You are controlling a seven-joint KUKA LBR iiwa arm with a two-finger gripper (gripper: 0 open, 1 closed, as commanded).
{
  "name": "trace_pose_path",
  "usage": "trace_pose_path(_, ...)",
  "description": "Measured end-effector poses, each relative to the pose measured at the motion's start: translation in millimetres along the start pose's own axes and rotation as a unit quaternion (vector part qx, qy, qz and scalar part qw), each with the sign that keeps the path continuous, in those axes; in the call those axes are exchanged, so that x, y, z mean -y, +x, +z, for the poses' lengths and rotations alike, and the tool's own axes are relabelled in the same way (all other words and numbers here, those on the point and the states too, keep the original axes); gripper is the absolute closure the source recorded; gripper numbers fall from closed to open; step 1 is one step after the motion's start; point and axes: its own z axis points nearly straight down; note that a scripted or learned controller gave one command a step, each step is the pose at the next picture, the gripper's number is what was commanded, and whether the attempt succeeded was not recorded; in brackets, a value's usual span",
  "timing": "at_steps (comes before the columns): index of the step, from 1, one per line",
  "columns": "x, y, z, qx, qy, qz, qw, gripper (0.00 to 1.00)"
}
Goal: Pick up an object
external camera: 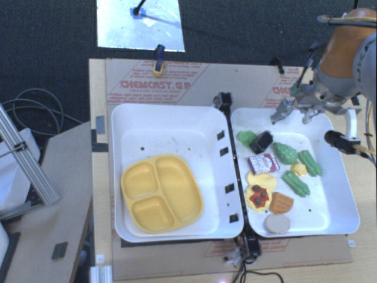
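Note:
The right bin holds several toy foods. Among them are a green piece, a black object, a green bumpy piece, two green pods, a pink packet, a yellow slice with red dots, an orange waffle and a beige disc. My gripper hangs over the bin's far rim, above the green pieces. Its fingers are spread apart and nothing sits between them.
The left bin holds a yellow divided plate. A black ridge separates the two bins. A small yellow piece lies between the green pods. Bare white floor shows at the right bin's near right corner.

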Motion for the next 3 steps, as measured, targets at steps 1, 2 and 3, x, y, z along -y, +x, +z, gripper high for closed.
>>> trace_pose_path(1, 23, 5, 83, -0.001, -0.002, 0.001, 1.0, 0.0)
trace_pose_path(2, -14, -51, 96, 0.002, -0.006, 0.001, 1.0, 0.0)
trace_pose_path(3, 60, -50, 101, -0.001, 0.003, 0.002, 1.0, 0.0)
